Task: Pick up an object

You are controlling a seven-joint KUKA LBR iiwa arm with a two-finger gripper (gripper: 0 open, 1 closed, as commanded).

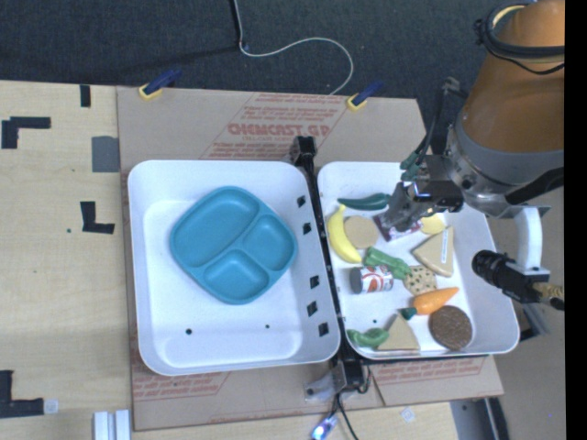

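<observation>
**End effector low over the right bin, nothing lifted yet**

Standing by the desk [55, 273]. Two white bins sit side by side on a cardboard sheet. The left bin [156, 337] carries a blue divided plate [233, 243], tilted on the diagonal and well apart from everything else.

The right bin [491, 273] holds the clutter: a banana [337, 236] along its left side, a green pepper-like piece [365, 202] near the far wall, a small red-and-white can [371, 281], a carrot [431, 301], a round brown cookie-like disc [451, 326], a pale wedge [437, 252], and another wedge with a green bit near the front rim [393, 337].

The arm comes in from the right, orange band high, and its end effector [405, 211] hangs over the far middle of the right bin, just beside the green piece and above a tan round item [359, 232]. From this angle the dark hardware hides the tips; whether they are apart or together, I cannot tell. Nothing is visibly between them.

Progress, as I judge it: approach made, no object secured, so the grasp and the lift are both left to do.

Room: the items are crowded, many touching, so a clean closing on one thing looks hard. The bin's far wall and the divider between bins are near. Open floor shows toward the bin's right side, and straight up is free.
</observation>
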